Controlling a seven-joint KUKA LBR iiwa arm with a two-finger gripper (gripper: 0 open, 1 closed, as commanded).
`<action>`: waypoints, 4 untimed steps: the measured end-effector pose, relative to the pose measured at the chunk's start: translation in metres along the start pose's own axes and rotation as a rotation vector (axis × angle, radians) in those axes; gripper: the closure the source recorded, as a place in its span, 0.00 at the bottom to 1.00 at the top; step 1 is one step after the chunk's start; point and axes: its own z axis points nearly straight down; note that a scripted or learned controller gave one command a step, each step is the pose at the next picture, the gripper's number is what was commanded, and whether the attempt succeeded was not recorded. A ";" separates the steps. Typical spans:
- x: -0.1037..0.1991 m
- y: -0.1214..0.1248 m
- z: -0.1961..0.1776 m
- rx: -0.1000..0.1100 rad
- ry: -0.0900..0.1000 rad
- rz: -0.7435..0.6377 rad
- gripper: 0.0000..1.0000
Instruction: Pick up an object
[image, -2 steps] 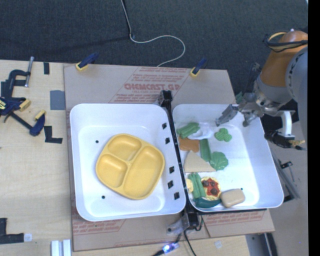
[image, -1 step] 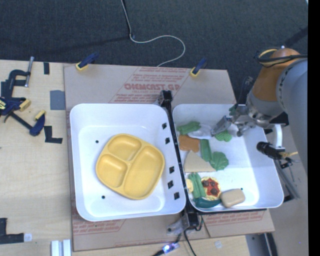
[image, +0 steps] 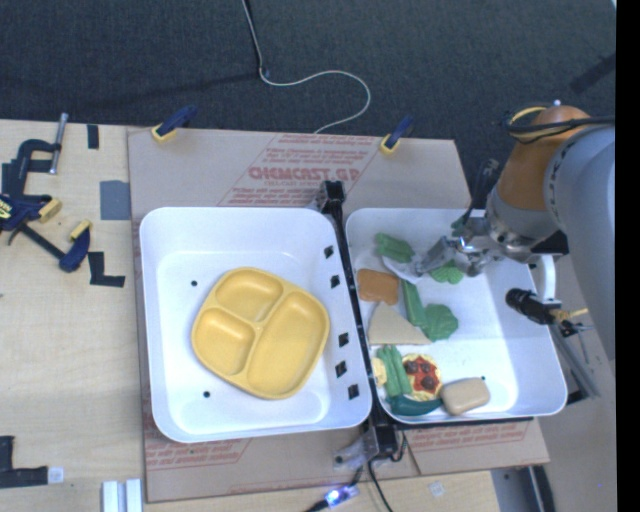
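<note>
The only printing stands on the brown cardboard sheet (image: 290, 170) that lies under the two white bins (image: 160, 300). It is red and is seen upside down, just beyond the far rim of the left bin. The biggest line seems to read "CHEMCAST GP". The smaller red lines near it are too small to read.

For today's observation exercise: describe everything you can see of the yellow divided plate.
The yellow divided plate looks like smooth moulded plastic, rounded at the corners, with three shallow compartments: two small, one large. It lies flat, turned at a slant, on the floor of the left white bin. It holds no food.
</note>
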 end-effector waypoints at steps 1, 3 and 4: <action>0.000 0.001 -0.012 -0.003 -0.001 -0.001 1.00; 0.010 0.007 -0.134 -0.003 0.002 0.001 1.00; 0.011 0.007 -0.140 -0.002 0.002 0.002 1.00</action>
